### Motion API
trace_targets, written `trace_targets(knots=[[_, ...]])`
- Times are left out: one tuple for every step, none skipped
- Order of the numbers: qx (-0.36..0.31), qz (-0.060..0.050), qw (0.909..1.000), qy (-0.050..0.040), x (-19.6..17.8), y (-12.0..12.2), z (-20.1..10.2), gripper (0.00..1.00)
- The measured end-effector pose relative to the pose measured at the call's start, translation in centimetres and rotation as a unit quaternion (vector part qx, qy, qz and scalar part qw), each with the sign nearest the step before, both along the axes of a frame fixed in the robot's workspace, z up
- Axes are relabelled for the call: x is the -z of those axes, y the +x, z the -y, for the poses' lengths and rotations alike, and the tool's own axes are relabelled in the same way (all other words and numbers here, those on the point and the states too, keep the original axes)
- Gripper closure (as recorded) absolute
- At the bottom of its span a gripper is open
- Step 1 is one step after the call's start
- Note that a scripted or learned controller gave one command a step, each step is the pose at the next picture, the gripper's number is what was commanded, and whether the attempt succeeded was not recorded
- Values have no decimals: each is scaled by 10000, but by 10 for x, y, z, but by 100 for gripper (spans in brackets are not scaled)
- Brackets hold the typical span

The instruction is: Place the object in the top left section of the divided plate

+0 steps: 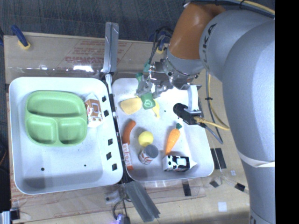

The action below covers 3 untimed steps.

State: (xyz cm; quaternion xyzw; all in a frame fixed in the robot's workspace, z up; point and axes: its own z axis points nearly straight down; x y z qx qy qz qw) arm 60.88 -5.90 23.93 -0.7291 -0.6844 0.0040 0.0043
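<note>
Divided plate (56,117): pale green, rounded rectangle w/ 3 sections, one long section along the far side, two smaller along the near side. Lies flat in left bin (28,171), toward its far-left corner. Object (148,101): small green item at far edge of right bin (201,167), between the gripper (148,96) fingers, touching a yellow piece.
</note>
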Motion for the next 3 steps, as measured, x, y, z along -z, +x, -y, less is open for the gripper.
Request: trace_targets(knots=[[327,5,9995,-13,26,-13,-99,100],[983,4,9952,-29,19,-75,-168,100],[694,2,9976,-29,85,-90,-187,100]])
